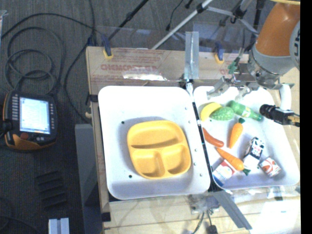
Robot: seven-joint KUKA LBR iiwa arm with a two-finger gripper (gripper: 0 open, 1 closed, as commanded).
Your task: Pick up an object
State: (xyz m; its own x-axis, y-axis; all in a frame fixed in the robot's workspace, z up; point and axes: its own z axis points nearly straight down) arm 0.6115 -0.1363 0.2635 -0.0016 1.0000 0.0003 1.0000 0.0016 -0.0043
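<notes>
Right bin (292,172), near edge: a small carton (223,171) and a red-and-white can (269,166) are seen lying tipped. Beyond them two orange carrots (235,133) with green tops and a red sausage-like piece (213,137) are noted. Farther back a yellow banana (209,109) touches bumpy green produce (223,114). The gripper (237,80) hangs over the far rim; its finger state cannot be told. Left bin (111,130): a yellow divided tray (158,148).

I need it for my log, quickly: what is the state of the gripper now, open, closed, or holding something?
Gripper: cannot be told; it hangs above the far end of the right bin, near the green bottle.
</notes>
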